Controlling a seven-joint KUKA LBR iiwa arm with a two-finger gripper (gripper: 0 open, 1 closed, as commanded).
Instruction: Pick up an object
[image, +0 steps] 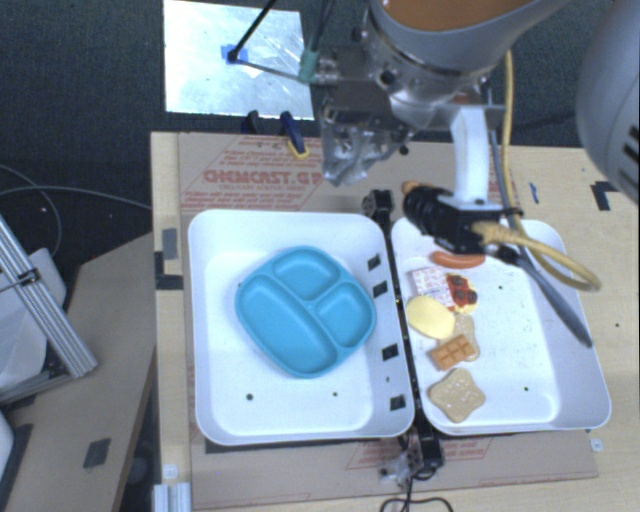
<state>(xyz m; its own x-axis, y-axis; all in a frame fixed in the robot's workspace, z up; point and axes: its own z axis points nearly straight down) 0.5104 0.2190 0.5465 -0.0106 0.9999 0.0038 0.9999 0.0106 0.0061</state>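
My gripper (343, 160) hangs high over the cardboard just behind the back edge of the left bin (215, 400), and nothing shows in it. A blue divided plate (303, 310) lies in the middle of that bin. The right bin (570, 390) holds small toy foods along its left side: a reddish sausage (458, 260), a red and dark piece (462, 292), a pale yellow oval (430, 317), a brown waffle (453, 351) and a tan toast-like piece (457, 394). All of them lie well to the right of and below the gripper.
A black fitting (440, 222) with a white post (472, 150) and a yellow hose (550, 258) reaches over the back of the right bin. A grey bar (555, 295) slants across that bin. A black hinge strip (392, 300) separates the bins.
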